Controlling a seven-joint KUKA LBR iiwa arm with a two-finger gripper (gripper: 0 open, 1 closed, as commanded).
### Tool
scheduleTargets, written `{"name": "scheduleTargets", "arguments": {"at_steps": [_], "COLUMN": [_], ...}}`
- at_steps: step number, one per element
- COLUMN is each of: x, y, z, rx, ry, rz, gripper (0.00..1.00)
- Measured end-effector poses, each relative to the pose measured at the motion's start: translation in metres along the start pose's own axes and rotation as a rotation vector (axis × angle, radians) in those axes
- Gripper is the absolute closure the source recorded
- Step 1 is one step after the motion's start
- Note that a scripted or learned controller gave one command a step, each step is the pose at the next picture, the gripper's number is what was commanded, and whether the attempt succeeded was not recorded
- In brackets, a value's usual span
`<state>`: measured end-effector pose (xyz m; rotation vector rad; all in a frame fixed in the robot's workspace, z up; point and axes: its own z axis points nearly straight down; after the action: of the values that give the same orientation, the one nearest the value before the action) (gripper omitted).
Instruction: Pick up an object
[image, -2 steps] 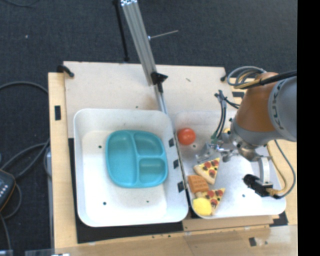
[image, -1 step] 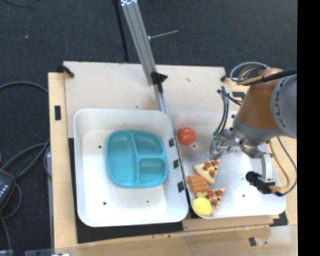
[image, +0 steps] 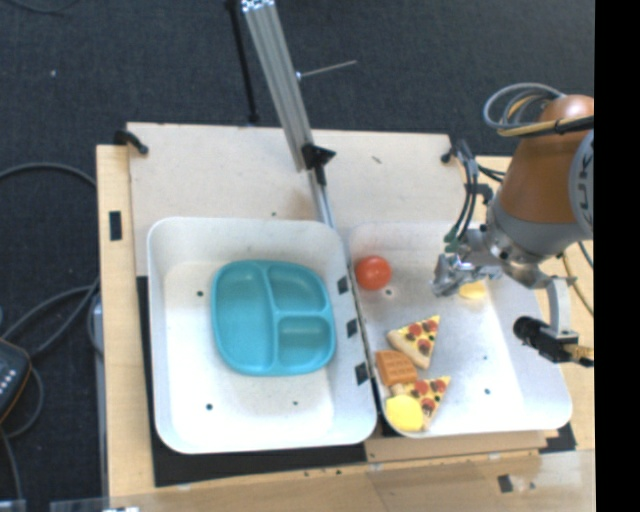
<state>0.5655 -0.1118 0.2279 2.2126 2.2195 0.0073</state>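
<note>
My gripper (image: 452, 276) hangs low over the far part of the right bin (image: 520, 385). A small yellow object (image: 473, 291) lies just to its right, partly hidden by the wrist; whether it is touched I cannot tell. A red ball (image: 373, 272) sits at the bin's far left. Toward the front lie a pizza slice (image: 418, 339), an orange waffle-like block (image: 395, 367), a second pizza slice (image: 431, 391) and a yellow round piece (image: 404, 411).
The left bin (image: 180, 400) holds a teal divided plate (image: 272, 317). A metal pole (image: 288, 90) rises slantwise from the bench between the bins' far ends. Cables (image: 470, 200) and a black fitting (image: 545, 338) hang beside the arm over the right bin.
</note>
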Motion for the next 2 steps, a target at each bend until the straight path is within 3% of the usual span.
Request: {"name": "scheduleTargets", "arguments": {"at_steps": [1,2], "x": [-0.001,0.051], "y": [0.001,-0.014], "z": [-0.021,-0.029], "rx": [0.005,0.007], "ry": [0.001,0.004], "rz": [0.0,-0.004], "gripper": [1.0,1.0]}}
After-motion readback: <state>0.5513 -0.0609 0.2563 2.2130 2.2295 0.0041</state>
